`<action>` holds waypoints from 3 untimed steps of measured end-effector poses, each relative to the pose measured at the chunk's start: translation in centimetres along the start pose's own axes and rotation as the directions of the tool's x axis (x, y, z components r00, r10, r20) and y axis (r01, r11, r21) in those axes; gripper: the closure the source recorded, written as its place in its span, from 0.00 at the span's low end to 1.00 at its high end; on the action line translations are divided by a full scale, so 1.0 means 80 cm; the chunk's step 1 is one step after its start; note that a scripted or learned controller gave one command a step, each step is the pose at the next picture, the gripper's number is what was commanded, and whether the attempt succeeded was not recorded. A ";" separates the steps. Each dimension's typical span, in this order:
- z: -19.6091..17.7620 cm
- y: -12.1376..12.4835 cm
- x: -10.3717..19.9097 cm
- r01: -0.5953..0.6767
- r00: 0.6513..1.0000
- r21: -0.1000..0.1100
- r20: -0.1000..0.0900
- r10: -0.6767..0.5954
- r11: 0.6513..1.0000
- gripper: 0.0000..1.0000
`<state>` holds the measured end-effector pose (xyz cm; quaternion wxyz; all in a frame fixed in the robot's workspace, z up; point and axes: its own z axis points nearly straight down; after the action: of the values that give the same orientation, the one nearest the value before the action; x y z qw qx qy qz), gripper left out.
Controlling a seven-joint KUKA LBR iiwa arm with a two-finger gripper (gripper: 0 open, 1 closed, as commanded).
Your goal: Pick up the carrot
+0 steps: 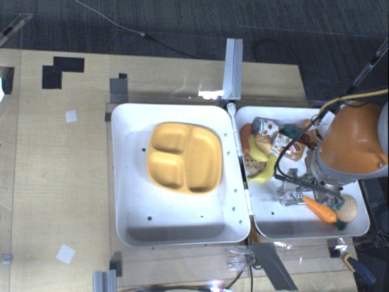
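The carrot [320,210] is orange with a small green end and lies near the front right corner of the right bin [292,227], pointing up-left. My gripper [294,192] hangs low over the bin floor, just left of and above the carrot's thick end. It is close to the carrot, and nothing shows in its grasp. The arm's orange band [354,140] covers the bin's right side.
A yellow banana [261,166], a small can [264,126], a printed box [282,143] and a reddish item [245,140] crowd the right bin's back left. A beige round thing [347,208] touches the carrot's right. The left bin [130,218] holds a yellow divided plate [185,157].
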<state>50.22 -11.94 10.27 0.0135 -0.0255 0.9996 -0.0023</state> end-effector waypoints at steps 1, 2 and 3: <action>-0.151 0.015 -0.004 -0.085 0.996 -0.001 -0.008 0.085 0.996 1.00; -0.146 0.015 -0.002 -0.086 0.996 -0.002 -0.016 0.086 0.996 0.00; 0.008 -0.038 0.022 -0.102 0.994 -0.003 -0.027 0.102 0.995 0.00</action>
<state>48.64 -15.05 9.57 0.0001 0.0255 0.9997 0.0001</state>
